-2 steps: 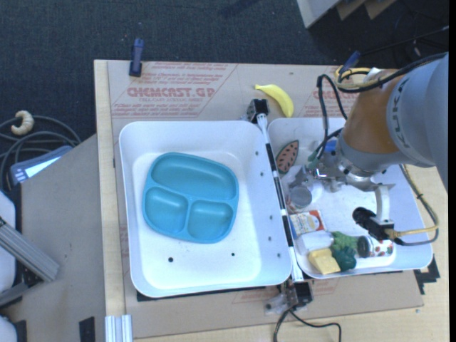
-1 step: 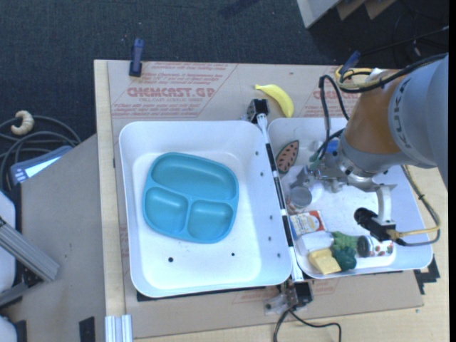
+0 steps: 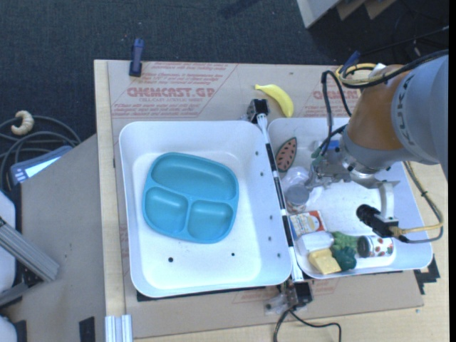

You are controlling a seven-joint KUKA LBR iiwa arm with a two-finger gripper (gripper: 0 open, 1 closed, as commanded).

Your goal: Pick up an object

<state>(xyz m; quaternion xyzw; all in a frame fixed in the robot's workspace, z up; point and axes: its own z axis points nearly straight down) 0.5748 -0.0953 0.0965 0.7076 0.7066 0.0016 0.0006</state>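
Note:
The arm reaches into the right bin (image 3: 417, 191) from the right, its orange band above the wrist. My gripper (image 3: 318, 174) hangs low over the bin's left half, right beside a clear cup (image 3: 297, 192). A brown oval object (image 3: 286, 153) lies just up-left of it. Along the bin's near side lie a small labelled packet (image 3: 308, 223), a yellow block (image 3: 324, 261), a green broccoli-like toy (image 3: 346, 249) and a small spotted bottle (image 3: 375, 246). Nothing visible is held between the fingers.
The left bin (image 3: 135, 191) holds a blue divided plate (image 3: 190, 197). A yellow banana (image 3: 276, 98) lies on the bench behind the bins. Cables (image 3: 333, 95) loop from the wrist, and a black fitting (image 3: 372, 218) hangs over the right bin.

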